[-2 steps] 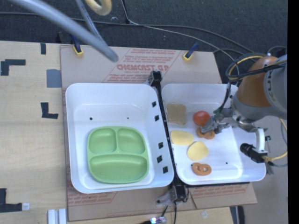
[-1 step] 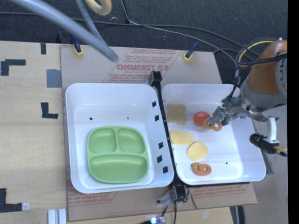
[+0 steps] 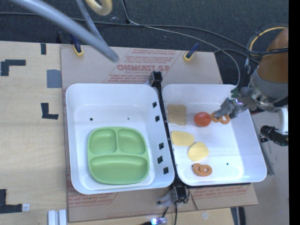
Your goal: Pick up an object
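End effector (image 3: 224, 114): we see it low in the right bin (image 3: 243, 144), fingers closed around a small orange pretzel (image 3: 222, 119).
Beside it: we see a red tomato (image 3: 202, 119).

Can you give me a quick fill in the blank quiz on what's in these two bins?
1. The green plate lies in the ____ bin.
2. The plate has ____ compartments.
3. The round red piece lies in the ____ bin.
4. The gripper reaches in over the ____ bin.

Missing words: left; three; right; right
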{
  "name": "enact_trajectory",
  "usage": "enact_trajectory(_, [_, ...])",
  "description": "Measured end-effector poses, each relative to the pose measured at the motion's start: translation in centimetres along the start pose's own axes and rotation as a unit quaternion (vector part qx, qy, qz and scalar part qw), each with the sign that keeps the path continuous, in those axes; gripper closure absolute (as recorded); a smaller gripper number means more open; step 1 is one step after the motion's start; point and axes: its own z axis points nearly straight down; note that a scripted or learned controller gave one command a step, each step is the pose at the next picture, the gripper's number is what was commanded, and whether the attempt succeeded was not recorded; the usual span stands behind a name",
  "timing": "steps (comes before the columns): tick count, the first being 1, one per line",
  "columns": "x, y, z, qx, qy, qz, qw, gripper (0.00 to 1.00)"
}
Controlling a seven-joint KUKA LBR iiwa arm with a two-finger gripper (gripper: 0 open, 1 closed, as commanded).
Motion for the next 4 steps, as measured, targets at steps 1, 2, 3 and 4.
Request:
enact_trajectory(1, [5.5, 0.0, 0.8, 0.003, 0.001, -0.002, 1.0000, 1.00])
enact_trajectory(2, [11.8, -0.8, 0.9, 0.003, 0.001, -0.002, 1.0000, 1.00])
enact_trajectory(3, [16.5, -1.3, -0.2, 0.002, 0.001, -0.002, 1.0000, 1.00])
enact_trajectory(4, [22.1, -2.3, -1.3, 0.002, 0.001, -0.003, 1.0000, 1.00])
